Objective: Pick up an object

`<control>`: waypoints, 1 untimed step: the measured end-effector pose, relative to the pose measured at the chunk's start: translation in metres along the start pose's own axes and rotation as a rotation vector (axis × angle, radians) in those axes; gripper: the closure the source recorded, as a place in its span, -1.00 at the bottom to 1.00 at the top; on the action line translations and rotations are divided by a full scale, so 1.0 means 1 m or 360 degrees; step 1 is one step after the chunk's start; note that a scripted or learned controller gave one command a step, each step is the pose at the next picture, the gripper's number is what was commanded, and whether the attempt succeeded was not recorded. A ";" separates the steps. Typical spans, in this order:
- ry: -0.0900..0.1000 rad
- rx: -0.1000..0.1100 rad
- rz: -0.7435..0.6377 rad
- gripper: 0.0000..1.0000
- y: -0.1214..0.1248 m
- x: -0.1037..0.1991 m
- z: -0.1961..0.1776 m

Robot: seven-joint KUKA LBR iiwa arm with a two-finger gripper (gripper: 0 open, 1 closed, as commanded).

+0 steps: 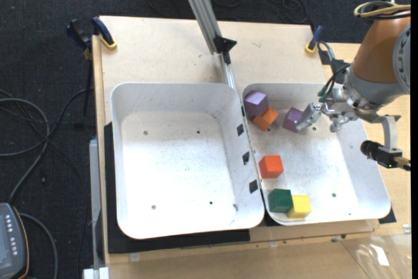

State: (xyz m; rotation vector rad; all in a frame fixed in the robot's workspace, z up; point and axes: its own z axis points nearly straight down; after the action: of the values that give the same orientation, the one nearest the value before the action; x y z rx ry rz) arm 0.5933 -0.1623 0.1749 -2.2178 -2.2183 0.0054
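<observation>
Camera view from above: right white bin (366,199) holding small blocks. Claw (320,115) low beside purple block (294,119), near the bin's back wall; finger spread impossible to judge, no block visibly gripped. Likely light, rigid, smooth-faced; best pinched across two opposite flat sides.

Two white bins (176,160), two purple blocks (255,102), orange wedge (266,119), orange-red cube (271,166), green cube (281,200), yellow cube (300,206)
</observation>
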 end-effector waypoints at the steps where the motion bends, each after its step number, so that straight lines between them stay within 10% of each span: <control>1: 0.0000 -0.0015 -0.0005 -1.00 0.049 -0.001 0.082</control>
State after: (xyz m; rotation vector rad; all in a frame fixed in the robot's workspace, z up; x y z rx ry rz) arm 0.6420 -0.1634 0.0930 -2.2188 -2.2265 -0.0049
